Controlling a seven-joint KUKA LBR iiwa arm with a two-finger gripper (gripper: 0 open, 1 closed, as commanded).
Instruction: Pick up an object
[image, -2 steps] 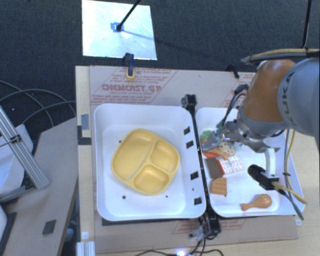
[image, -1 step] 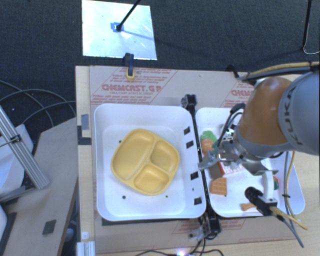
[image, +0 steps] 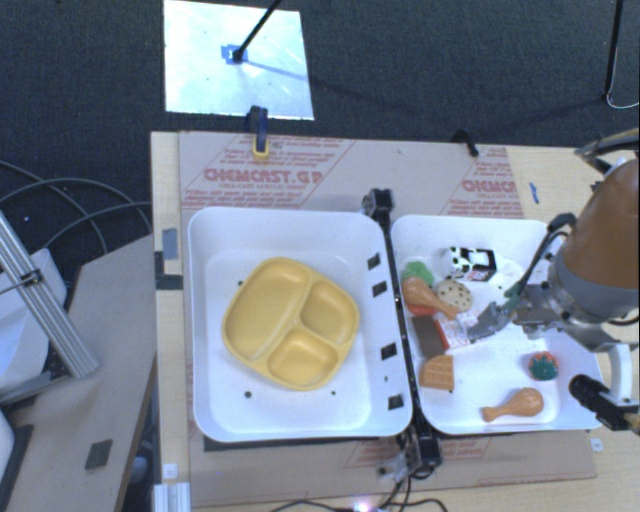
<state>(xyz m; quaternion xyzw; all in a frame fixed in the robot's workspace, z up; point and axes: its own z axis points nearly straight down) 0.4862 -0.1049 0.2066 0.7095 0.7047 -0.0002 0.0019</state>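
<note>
The arm (image: 600, 235) reaches in from the right over the right bin (image: 500, 425), and its end effector (image: 490, 322) hangs low above the middle of that bin. Whether it is apart or together cannot be told from this angle (the tip reads only as a grey blur), and nothing is seen clamped in it.

The bin's toys lie scattered around it. Just left of the end effector sit a cookie (image: 453, 295) and a drumstick (image: 422, 297), touching each other, with a green piece (image: 417, 271) beyond them toward the far left corner. A black-and-white toy (image: 471, 262) rests near the far wall. A dark brown block (image: 431, 335) lies near the divider, and an orange wedge (image: 437, 373) sits nearer still. A second drumstick (image: 515, 405) lies close to the near wall, and a small green-and-red toy (image: 543, 366) sits to its right.

The left bin (image: 215, 300) holds a yellow divided plate (image: 290, 322), roughly centred. Both bins rest on the cardboard-covered surface (image: 300, 175).
</note>
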